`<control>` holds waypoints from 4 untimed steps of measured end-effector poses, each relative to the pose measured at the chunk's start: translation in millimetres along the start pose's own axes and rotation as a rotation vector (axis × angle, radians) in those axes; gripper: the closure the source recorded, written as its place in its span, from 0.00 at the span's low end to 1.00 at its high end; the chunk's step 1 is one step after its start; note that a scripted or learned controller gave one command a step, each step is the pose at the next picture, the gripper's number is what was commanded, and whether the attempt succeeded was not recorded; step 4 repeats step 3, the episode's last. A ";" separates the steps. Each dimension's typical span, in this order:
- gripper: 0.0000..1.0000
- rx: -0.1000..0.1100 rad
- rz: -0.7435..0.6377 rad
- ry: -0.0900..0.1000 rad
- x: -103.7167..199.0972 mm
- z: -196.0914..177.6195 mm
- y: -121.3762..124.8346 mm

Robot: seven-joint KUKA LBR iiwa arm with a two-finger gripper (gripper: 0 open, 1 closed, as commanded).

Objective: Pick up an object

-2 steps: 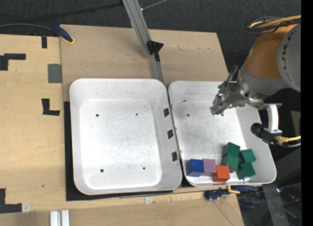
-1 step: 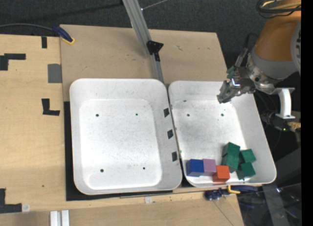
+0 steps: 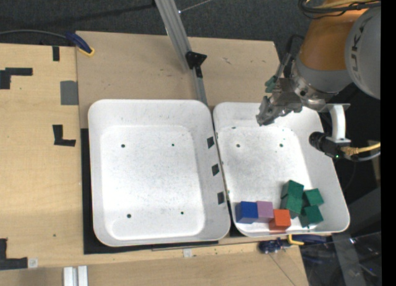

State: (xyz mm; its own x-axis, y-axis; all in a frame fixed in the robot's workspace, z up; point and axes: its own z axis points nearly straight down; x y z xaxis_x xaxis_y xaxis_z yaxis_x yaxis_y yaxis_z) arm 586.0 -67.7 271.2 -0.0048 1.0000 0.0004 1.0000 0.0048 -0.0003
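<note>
Two white bins sit side by side on the tan bench (image 3: 142, 62). Along the right bin's (image 3: 322, 155) near edge lie one blue block (image 3: 247, 211), one lilac block (image 3: 265, 210), one orange block (image 3: 281, 218) and a green cluster (image 3: 302, 202), seemingly three blocks, overlapping. Farther back, the claw (image 3: 267, 115) hangs over that bin's far rim, its grip too blurred to judge.

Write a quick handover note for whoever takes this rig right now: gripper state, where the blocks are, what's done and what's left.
Gripper: hangs over the far edge of the right bin; I can't tell how it is set, and nothing shows in it.
Blocks: all clustered in the right bin's near corner: blue block, lilac block, orange block, green blocks.
Left bin: no blocks seen in it.
Done: nothing picked yet.
Left: move to the cluster, grasp one block, lift.
</note>
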 end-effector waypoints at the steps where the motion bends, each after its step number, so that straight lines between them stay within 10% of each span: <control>1: 1.00 0.003 -0.001 0.001 51.8 19.0 15.9; 3: 1.00 0.001 -0.001 0.000 146.0 45.3 50.4; 4: 1.00 0.001 -0.001 0.000 146.0 45.3 50.4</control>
